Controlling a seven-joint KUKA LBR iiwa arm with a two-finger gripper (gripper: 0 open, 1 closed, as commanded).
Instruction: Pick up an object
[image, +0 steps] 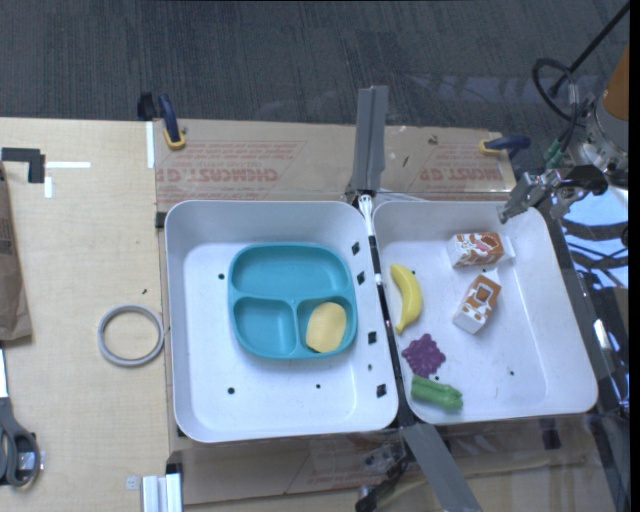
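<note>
Overhead, my hand (522, 196) hovers at two o'clock above the right bin (560, 330); whether it is apart or together, I cannot tell. Nearest lies a small carton (476, 248), another carton (478, 303) below. It looks light, stiff, crushable; best gripped across its flat sides.

The right bin (560, 300) serves as the landmark. A yellow banana (405, 295) lies lengthwise near its left wall, curved. Two small orange-and-white cartons lie toward its far side: one carton (476, 248) on its side near the far wall, the second carton (478, 304) just in front of it, tilted. A purple grape bunch (424, 353) lies below the banana. A green vegetable (436, 393) rests near the bin's front-left corner.
</note>
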